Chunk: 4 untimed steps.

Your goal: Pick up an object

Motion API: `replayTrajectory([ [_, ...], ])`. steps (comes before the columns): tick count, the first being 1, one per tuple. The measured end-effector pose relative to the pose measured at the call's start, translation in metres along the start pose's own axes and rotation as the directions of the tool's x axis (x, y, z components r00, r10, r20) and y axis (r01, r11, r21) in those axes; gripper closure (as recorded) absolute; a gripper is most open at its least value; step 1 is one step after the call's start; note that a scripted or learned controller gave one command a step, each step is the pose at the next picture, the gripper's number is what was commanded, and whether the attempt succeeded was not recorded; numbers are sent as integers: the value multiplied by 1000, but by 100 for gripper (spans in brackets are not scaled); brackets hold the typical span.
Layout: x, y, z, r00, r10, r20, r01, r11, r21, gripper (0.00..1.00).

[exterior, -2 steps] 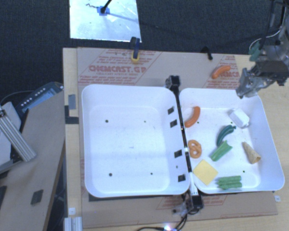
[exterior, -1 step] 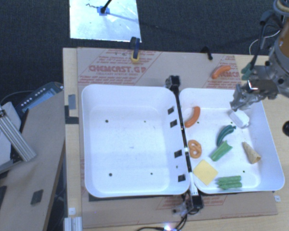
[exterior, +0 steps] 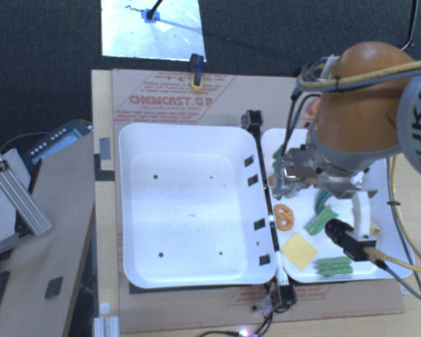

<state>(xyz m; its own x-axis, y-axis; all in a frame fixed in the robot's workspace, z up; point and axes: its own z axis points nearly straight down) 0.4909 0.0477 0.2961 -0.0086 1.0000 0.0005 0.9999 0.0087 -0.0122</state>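
Arm [exterior: 365, 97] fills the upper right of the frame, poised over the right bin [exterior: 277, 146].
Objects lie at lower right for picking: pretzel [exterior: 284, 217], yellow block [exterior: 299, 250], green pieces [exterior: 334, 265]. Left bin [exterior: 133, 188] sits centre. Gripper [exterior: 289, 176] state: cannot tell.

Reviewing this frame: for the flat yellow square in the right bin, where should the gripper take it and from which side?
Probably across two opposite edges, coming straight down from above. The yellow square lies flat on the floor of the right bin, so only its rim offers a hold. Its corner nearest the pretzel and the side facing the green piece look crowded; the other edges seem freer.
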Motion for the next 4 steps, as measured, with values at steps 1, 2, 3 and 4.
replayTrajectory([
  [1, 16, 19, -142, 1000, 3, -2, -3, 1000, -29, 100],
  [2, -4, -6, -119, 1000, 8, 1, -8, 1000, -13, 100],
  [3, 29, -4, -145, 1000, 1, -1, -1, 1000, -17, 100],
  [4, 67, -6, -162, 1000, 1, -1, -1, 1000, -15, 100],
])
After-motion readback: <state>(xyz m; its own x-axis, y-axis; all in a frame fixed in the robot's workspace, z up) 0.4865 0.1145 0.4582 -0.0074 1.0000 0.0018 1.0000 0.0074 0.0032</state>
